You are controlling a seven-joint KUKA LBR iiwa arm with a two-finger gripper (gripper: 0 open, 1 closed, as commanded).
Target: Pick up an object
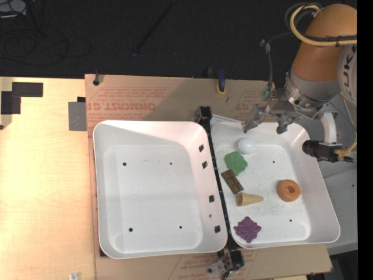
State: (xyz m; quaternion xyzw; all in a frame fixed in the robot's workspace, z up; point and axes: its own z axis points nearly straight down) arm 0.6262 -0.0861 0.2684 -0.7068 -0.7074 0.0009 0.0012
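Approach step judged in hand: gripper (269, 121) was seen spread open, nothing held, at upper right above white egg-like object (246, 146). Descent and closing judged needed next.

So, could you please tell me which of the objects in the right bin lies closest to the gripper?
The small white ball, at the bin's far end just below the gripper; the green lump, doughnut and others lie nearer the camera.
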